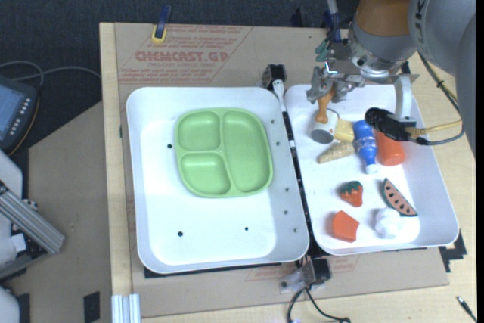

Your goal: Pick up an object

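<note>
My gripper (327, 89) hangs over the back left corner of the right bin (439, 197). A thin orange-brown stick (323, 111) stands directly under it, its top end reaching up into the gripper. A small grey disc (323, 136) lies just in front of the stick. Beside it lie a pale yellow block (345, 130) and a cream cone (336, 153). A blue bottle (366, 144) and an orange-red cup (391, 150) sit to the right of these.
Nearer the front of the right bin are a strawberry toy (351, 193), a watermelon slice (399, 198), a red-orange block (343, 225) and a white ball (388, 222). The left bin (151, 200) holds a green divided plate (224, 151).
</note>
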`<state>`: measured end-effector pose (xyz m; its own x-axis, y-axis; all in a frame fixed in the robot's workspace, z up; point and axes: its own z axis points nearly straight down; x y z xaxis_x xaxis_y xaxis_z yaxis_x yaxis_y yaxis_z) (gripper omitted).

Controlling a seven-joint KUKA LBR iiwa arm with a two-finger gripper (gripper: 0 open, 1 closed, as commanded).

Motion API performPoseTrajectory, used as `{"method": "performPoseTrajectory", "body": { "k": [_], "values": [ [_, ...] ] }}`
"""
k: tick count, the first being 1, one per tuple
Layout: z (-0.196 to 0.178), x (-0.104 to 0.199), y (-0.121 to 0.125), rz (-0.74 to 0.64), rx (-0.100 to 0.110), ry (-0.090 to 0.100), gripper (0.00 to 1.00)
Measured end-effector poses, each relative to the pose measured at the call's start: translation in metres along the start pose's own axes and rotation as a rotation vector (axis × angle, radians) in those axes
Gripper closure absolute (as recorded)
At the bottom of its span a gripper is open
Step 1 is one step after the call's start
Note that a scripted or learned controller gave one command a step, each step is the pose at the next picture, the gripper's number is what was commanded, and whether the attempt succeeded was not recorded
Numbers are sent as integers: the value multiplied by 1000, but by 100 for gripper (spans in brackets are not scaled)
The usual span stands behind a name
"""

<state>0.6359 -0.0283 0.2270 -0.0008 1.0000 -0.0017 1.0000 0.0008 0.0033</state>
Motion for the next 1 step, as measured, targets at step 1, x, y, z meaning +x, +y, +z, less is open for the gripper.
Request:
{"method": "performPoseTrajectory", "body": {
  "k": [1],
  "values": [
    [10,-12,7,2,1,-1,100]
  ]
}}
